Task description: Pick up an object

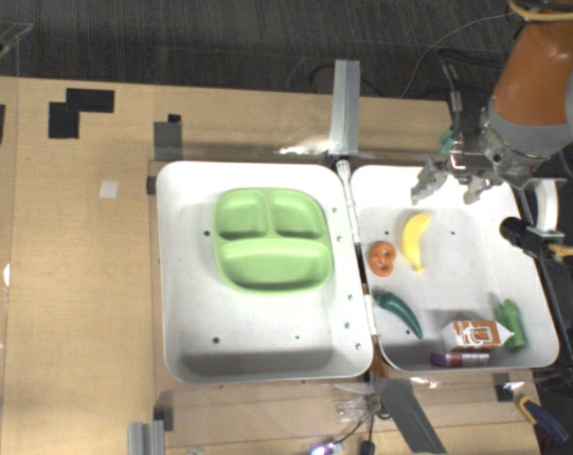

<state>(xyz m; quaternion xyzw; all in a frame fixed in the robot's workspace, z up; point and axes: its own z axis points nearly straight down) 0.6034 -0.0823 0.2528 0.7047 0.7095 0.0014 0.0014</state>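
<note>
My gripper [449,189] hangs over the back of the right bin [475,263], its two fingers spread apart with nothing between them. A yellow banana [416,240] lies just below and left of it. An orange tomato [382,258] sits near the bin's left wall. A dark green pepper [398,312] lies closer to the front. At the front right are a small brown carton [475,334], a purple marker [460,356] and a green vegetable [510,323].
The left bin [187,254] holds a green divided plate [271,238]. A metal divider post [346,112] stands between the bins at the back. Bare white floor lies at the right bin's middle right.
</note>
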